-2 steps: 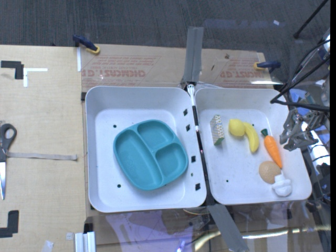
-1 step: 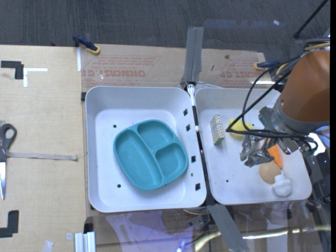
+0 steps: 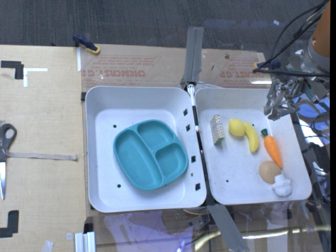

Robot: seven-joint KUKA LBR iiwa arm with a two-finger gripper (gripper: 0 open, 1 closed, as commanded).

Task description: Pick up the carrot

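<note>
The two bins (image 3: 94, 156) look like smooth white plastic with a faint sheen. The teal divided plate (image 3: 150, 154) is matt plastic. The carrot (image 3: 272, 148) and banana (image 3: 247, 132) look smooth, toy-like plastic. Brown cardboard (image 3: 131, 70) lies matt behind; the desk (image 3: 42, 182) shows pale wood grain.

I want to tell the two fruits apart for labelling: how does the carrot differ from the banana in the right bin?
The carrot is orange with a green top; the banana is all yellow. The carrot is straight and tapers to a point; the banana is curved and blunt. The carrot lies nearer the bin's right wall, the banana nearer its middle. Both lie flat in the right bin, apart from each other.
</note>
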